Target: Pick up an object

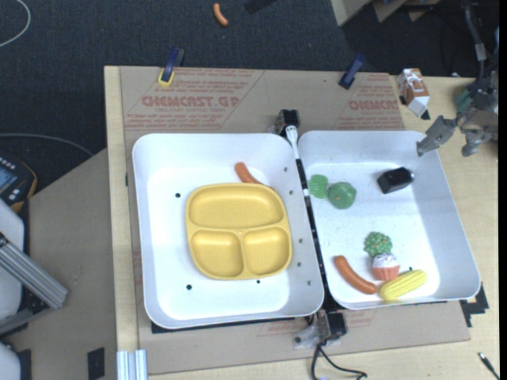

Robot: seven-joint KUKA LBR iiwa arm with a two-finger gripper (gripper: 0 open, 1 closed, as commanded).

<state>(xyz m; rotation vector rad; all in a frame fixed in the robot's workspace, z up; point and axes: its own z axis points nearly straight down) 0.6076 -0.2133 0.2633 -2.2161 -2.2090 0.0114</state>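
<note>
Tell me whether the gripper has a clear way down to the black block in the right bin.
Probably yes. The gripper hangs at the right bin's far right corner, and the black block lies close by on bare floor, apart from the green pieces, with nothing over it.

The robot's gripper [455, 133] appears at the right edge as a cluster of grey metal parts with dark joints. One flat, pale grey finger [435, 138] juts out, wedge-shaped. Thin dark cables run above it. Finer detail is too blurred to tell.
</note>
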